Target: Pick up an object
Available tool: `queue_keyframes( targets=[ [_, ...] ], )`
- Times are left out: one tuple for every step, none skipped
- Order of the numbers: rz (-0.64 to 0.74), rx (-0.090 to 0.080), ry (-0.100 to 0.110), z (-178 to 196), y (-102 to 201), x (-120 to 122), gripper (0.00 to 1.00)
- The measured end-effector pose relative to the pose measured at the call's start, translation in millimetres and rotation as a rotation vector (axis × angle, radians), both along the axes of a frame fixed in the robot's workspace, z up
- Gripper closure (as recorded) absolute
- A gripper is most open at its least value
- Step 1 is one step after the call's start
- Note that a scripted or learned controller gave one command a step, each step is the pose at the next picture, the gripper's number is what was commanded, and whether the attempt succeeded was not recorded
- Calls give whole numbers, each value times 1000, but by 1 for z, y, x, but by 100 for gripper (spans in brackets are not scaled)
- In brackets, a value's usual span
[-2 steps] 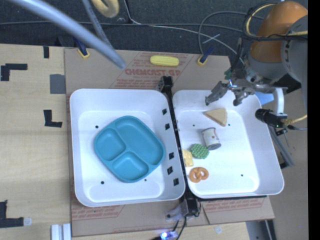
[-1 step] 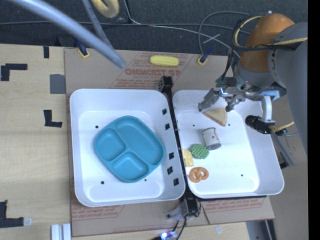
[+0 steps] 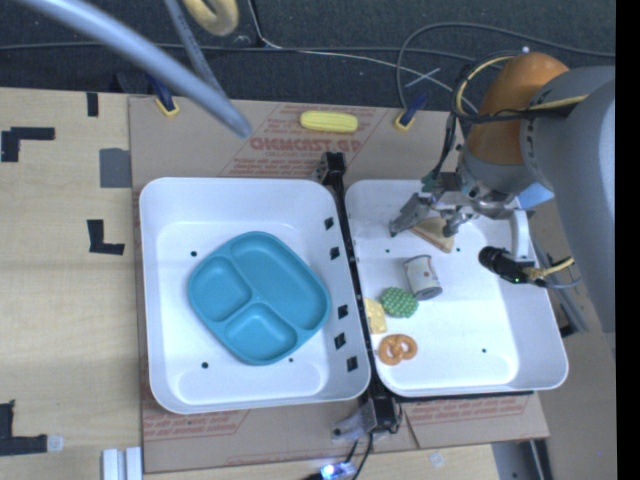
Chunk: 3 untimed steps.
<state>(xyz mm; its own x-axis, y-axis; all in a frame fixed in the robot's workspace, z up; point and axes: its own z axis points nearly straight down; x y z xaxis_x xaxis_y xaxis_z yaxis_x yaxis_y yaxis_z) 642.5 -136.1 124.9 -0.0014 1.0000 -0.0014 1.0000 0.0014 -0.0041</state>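
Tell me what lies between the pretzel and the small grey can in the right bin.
In the camera view, a green knobbly object lies between the pretzel and the grey can, touching or nearly touching the can. A pale yellow piece sits just left of it.

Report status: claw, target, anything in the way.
Claw low over right bin, back corner, at a tan block; grip unconfirmed. Can, green ball, pretzel lie loose nearby. Blue tray in left bin.
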Motion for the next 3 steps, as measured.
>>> queue_keyframes(
  targets=[
    [0,-8,-11,-36,-3,2,0],
    [1,-9,-18,-23,-3,4,100],
    [0,2,-5,33,7,2,100]
  ],
)
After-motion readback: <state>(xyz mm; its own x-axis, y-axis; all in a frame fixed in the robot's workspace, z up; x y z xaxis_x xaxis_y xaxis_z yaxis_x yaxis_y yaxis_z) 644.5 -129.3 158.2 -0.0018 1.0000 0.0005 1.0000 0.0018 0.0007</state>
